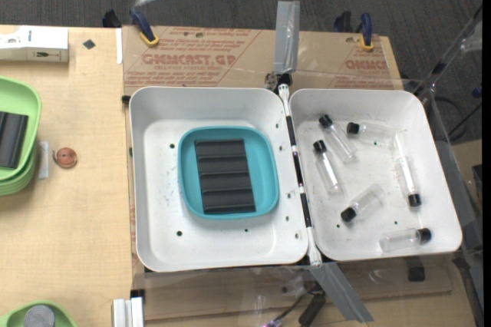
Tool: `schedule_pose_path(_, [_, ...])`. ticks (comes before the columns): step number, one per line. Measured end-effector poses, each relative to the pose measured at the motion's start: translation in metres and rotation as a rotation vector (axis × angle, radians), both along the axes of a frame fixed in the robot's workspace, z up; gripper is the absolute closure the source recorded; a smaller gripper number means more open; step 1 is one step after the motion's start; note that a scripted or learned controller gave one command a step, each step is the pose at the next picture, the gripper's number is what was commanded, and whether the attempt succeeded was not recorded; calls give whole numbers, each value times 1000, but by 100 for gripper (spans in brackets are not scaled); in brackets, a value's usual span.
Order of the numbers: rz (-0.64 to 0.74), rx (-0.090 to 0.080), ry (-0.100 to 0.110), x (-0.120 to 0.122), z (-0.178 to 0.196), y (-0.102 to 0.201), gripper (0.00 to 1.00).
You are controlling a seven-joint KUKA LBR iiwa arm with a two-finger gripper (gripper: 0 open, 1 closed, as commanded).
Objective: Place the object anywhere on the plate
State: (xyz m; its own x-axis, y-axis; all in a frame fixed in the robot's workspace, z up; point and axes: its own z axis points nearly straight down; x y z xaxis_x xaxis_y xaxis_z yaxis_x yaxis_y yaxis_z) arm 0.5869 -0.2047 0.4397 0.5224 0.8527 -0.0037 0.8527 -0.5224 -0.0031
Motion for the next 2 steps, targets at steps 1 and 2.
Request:
schedule_pose_path(1, [0,0,0,0,0,0,0])
schedule_pose_path(2, [0,0,0,0,0,0,0])
